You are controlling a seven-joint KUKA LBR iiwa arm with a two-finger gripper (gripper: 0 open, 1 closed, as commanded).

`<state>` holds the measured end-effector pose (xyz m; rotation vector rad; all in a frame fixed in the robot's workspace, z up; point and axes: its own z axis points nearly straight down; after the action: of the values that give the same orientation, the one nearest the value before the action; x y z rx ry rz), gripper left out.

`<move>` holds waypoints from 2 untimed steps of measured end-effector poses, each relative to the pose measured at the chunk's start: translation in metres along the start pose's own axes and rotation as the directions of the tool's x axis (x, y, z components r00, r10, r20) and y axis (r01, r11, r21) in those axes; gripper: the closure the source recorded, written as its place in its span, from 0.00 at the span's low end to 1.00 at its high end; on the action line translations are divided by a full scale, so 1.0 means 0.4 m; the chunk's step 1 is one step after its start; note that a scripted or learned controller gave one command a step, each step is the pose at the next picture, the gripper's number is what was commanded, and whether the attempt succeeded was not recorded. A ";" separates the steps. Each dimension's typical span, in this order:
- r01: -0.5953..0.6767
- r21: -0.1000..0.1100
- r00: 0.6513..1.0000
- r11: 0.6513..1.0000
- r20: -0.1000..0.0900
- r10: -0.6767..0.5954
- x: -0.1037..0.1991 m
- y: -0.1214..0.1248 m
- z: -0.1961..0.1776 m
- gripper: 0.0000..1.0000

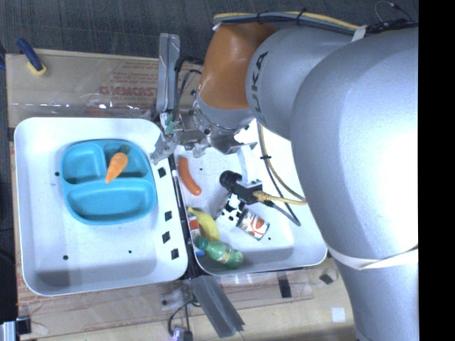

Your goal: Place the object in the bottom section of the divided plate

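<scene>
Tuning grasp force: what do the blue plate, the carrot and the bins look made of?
Divided plate: likely moulded plastic, smooth, uniform blue, soft sheen.
Carrot: seems a toy, plastic or rubber; flat even orange, matte. Cannot tell which.
Bins: look like thin white plastic, glossy, rounded formed corners.
</scene>
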<state>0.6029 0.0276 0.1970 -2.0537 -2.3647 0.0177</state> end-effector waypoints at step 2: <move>0.003 0.006 1.000 1.000 0.000 -0.003 0.000 -0.002 -0.019 0.00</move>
<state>0.6022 0.0276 0.2046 -2.0471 -2.3649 0.0254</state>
